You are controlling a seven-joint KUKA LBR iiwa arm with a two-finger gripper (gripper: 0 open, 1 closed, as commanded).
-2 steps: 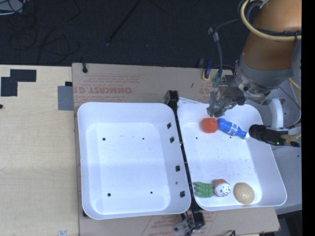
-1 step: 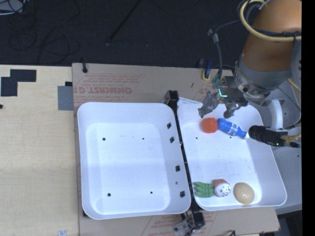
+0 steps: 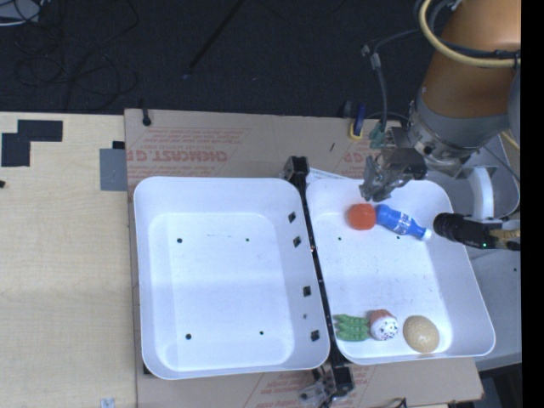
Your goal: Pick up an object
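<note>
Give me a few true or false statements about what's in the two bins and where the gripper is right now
1. The orange ball lies in the right bin. True.
2. The blue bottle stands upright in the left bin. False: it lies on its side in the right bin, beside the ball.
3. The gripper is above the right bin's far end, near the ball. True.
4. The tan egg-shaped object sits at the far edge. False: it lies at the near edge, next to the green toy.
</note>
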